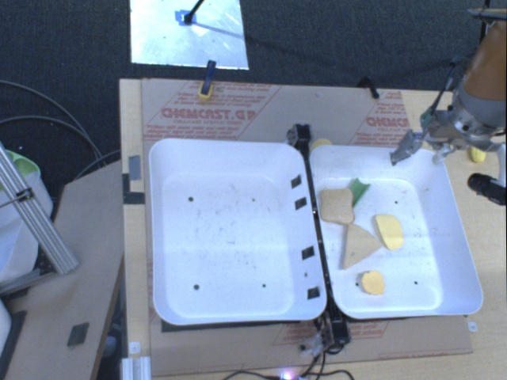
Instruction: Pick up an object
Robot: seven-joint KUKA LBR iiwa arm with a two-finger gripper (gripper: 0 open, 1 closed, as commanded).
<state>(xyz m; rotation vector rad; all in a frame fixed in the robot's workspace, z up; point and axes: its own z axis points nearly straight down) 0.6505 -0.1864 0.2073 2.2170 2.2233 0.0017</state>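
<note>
Foam pieces [360, 244] in the right bin [459, 287] look light and soft, so we'd pinch one's edges; our gripper [421, 147] hangs open, empty.

At my three o'clock I see the arm [485, 77], grey with an orange band, ending in a gripper [422, 149] of dull grey metal.
</note>
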